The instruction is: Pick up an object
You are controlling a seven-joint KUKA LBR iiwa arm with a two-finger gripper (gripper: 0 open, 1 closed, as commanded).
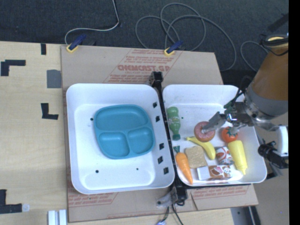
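My gripper [224, 124] hangs low over the right bin [197, 93], near its right wall, and looks open. One finger [214, 121] reaches left to the edge of a brown and pink donut [204, 131]. A red tomato [229, 135] lies just below the gripper's other side. Nothing shows between the fingers. Around them lie a green bottle [174, 122], a banana [205, 146], a yellow corn cob [238, 154], a bread slice [195, 157], a carrot [183, 168] and a printed packet [216, 170].
The left bin [79, 125] holds a blue divided plate [123, 130]. A black divider with clips [161, 125] runs between the two bins. The arm's grey and orange body [272, 78] comes in over the right bin's right side. Cables lie on the dark floor behind.
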